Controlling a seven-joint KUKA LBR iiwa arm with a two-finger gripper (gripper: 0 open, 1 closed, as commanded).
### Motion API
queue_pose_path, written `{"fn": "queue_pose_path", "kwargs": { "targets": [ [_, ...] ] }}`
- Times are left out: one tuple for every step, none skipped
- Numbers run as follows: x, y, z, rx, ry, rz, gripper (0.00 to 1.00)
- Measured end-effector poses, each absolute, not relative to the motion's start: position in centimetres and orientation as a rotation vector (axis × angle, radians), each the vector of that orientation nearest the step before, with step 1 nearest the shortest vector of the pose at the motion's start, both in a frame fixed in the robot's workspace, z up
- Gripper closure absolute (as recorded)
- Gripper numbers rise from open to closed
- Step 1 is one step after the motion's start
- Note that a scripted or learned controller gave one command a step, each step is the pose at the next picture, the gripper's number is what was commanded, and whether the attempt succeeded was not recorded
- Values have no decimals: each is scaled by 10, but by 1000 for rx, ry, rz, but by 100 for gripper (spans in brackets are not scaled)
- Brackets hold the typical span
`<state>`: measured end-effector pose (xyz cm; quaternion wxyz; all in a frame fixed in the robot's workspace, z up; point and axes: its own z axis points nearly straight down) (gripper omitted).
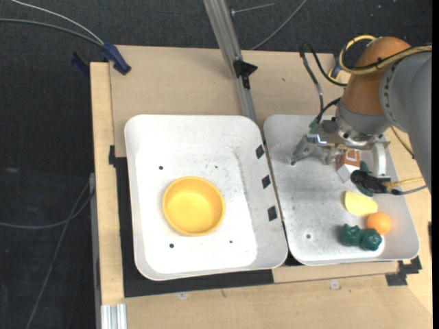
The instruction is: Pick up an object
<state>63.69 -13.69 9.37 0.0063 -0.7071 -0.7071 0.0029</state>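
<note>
A KUKA iiwa arm (384, 81) reaches in from the upper right of the frame, its orange band above the wrist, w/ the gripper (322, 149) hanging over the upper part of the right-hand white bin (302, 211). Metal linkage splays out to the left at the tool's base, but whether the tool is released or clenched can't be told from this angle; nothing is seen grasped in it.

In the lower right corner of that bin sit three small objs. close together: a pale yellow piece (359, 203), an orange ball (378, 223) just beside and below it, and a dark green lumpy toy (361, 237) at the bin's lower edge, touching or nearly touching the ball. All lie below the gripper, apart from it.

The left-hand white bin (151, 142), center-left of frame, holds a yellow bowl (193, 205), upright, in its lower middle. Both bins rest side by side on a tan bench (171, 74). A grey metal pole (223, 26) slants down from top center to the gap btwn. the bins. A blue clamp (113, 57) grips the bench's upper left corner.
</note>
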Motion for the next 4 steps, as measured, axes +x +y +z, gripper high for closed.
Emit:
{"fn": "queue_pose_path", "kwargs": {
  "targets": [
    [639, -136, 109, -2215, -2216, 2, 100],
    [642, -134, 176, -2223, -2228, -10, 100],
    [643, -134, 233, -2223, -2226, -8, 100],
    [644, -134, 231, -2223, -2226, -4, 100]
  ]
}}
